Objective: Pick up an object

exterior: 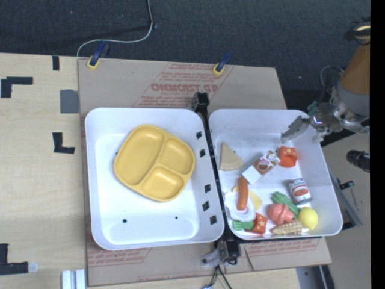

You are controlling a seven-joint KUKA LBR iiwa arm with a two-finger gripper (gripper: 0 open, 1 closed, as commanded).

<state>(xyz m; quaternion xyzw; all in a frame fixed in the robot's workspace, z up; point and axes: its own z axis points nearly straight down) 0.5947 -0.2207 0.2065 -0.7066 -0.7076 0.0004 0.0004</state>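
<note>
Two white bins were seen side by side, yellow divided plate (155, 162) laid in the left bin (99, 179), toy foods — tomato (287, 156), hotdog (242, 193), lemon (308, 218) — scattered in the right bin (252, 122), gripper (295, 129) poised above the tomato, finger state not discernible.

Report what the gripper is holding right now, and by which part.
Nothing is held. The gripper hangs above the right bin, just up-left of the red tomato, with no object between its fingers.
</note>
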